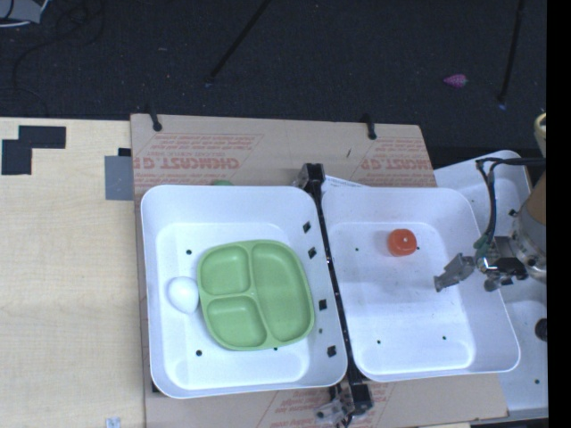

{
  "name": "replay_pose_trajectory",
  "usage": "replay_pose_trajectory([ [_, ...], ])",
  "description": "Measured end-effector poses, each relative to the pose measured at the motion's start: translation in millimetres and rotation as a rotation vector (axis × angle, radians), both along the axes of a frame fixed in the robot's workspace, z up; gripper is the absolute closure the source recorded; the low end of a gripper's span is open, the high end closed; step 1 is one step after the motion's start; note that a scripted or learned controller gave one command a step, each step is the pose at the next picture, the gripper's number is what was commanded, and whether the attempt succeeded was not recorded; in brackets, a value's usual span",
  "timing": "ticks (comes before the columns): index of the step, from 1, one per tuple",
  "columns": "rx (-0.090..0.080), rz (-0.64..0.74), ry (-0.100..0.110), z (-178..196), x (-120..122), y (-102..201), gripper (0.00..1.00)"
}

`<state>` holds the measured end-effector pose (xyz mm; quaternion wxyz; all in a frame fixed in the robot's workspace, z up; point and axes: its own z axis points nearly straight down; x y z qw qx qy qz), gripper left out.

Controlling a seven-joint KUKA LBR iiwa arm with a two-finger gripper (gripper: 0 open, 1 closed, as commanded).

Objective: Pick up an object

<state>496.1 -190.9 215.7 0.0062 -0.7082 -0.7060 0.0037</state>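
- You have a smooth green plate, rounded and moulded into three compartments, lying flat in the left bin.
- A small white egg-shaped object sits just beside the plate's left edge, touching or nearly touching it.
- The only loose thing in the right bin is a small round orange-red object, near the bin's back wall.
- Both bins are shallow, glossy white plastic with rounded corners, joined along a black clamp strip.
- They rest on a brown cardboard sheet with red printed lettering, on a pale wooden bench; dark carpet with cables lies behind.
- Your gripper hovers at the right bin's right side, well apart from the orange-red object; whether its claw is spread or closed you cannot tell, and nothing shows in it.
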Motion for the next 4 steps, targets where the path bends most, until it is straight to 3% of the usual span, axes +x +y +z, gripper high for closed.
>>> replay_pose_trajectory([
  [1, -0.003, 0.003, -0.013, 6.1, 2.8, 0.0, 0.00],
  [3, 0.000, 0.003, -0.006, -107.3, -1.3, 9.6, 0.00],
  [4, -0.002, 0.002, -0.011, -128.7, -1.3, 10.5, 0.00],
])
